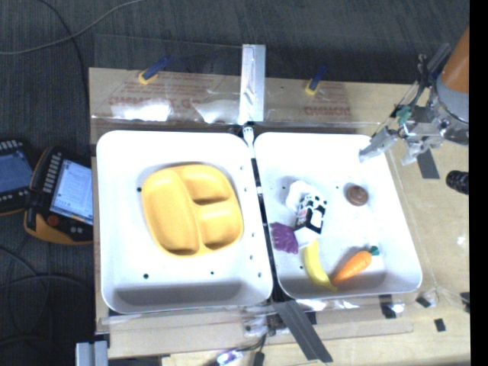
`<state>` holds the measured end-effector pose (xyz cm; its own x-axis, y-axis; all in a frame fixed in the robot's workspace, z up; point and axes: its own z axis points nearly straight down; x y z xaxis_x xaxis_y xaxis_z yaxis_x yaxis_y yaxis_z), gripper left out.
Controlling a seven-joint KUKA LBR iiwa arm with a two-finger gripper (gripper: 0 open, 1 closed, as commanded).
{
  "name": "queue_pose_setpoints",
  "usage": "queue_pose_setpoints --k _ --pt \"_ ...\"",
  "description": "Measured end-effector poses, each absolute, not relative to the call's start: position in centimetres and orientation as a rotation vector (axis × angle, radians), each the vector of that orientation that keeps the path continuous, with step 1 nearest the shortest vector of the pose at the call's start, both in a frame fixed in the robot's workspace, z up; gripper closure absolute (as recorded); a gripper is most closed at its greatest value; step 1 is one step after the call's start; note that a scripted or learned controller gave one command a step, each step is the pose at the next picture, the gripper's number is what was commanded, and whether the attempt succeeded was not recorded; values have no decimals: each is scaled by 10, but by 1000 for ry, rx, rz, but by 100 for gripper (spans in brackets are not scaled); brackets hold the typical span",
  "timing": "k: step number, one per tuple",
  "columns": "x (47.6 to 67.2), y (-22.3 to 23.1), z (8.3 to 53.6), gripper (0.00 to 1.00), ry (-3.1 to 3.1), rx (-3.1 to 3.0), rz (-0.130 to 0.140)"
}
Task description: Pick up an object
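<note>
Step in hand looked like the approach, nothing picked yet. The arm (461, 67) came in from the right, and the pincer (381, 145) sat over the far-right rim of the right bin (396, 204), above the bin wall and not down among the items. Its fingers were too small and blurred to judge, so how far open it was could not be told; nothing was visibly between them. Candidate objects all lay in the right bin: a brown round piece (356, 195) alone toward the right, nearest the pincer; a white and black toy (307, 204) mid-bin; a purple piece (284, 237) just left of and nearer than it; a banana (314, 264) and a carrot (353, 264) at the near edge, tips close together, possibly touching. The left bin (114, 204) held a yellow divided tray (192, 208). Judgement: the brown piece was the easiest target, well apart from its neighbours, so the next move called for a shift left and nearward, then a straight descent. The banana and carrot risked a double contact. The counter (442, 280) to the right carried small dark bits, not relevant.
</note>
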<state>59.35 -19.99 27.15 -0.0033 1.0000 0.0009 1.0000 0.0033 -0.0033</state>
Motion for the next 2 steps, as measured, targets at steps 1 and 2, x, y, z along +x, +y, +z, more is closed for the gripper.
queue_pose_setpoints --k 1,2 --pt "560 -117 138 0 -2189 -2247 4" --pt "631 -120 127 0 -2268 -2169 3"
